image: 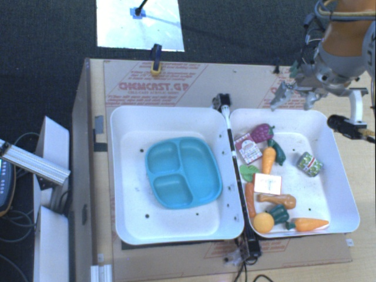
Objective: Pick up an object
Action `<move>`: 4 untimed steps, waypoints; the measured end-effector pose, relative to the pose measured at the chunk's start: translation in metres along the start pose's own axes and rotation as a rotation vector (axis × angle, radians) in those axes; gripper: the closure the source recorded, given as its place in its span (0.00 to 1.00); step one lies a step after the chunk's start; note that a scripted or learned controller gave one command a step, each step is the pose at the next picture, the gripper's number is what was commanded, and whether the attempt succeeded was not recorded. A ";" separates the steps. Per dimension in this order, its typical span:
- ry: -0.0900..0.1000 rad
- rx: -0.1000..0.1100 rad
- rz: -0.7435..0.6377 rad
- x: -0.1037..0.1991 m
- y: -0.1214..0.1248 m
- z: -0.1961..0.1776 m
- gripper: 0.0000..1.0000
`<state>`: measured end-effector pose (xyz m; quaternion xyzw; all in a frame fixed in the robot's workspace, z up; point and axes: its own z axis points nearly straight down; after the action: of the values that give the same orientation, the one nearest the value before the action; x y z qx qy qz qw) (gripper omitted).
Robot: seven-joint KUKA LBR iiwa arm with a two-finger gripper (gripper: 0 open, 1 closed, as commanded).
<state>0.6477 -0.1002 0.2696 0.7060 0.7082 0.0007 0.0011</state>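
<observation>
Two bins: tool (296, 96), finger state unclear, hovers above right bin (341, 175); best descend on the isolated green can (309, 164), avoiding clutter.

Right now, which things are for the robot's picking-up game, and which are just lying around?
For the job: gripper, small can, upright carrot, lying carrot, white card, yellow ball.

Just lying about: blue divided tray, yellow clamp.
</observation>
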 end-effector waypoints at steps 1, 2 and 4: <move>-0.001 -0.005 0.002 0.005 -0.012 0.172 0.00; -0.001 0.001 0.003 -0.022 0.021 0.142 0.00; 0.001 -0.019 0.001 -0.001 -0.043 0.178 0.00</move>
<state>0.6056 -0.1015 0.0917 0.7065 0.7076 0.0077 0.0077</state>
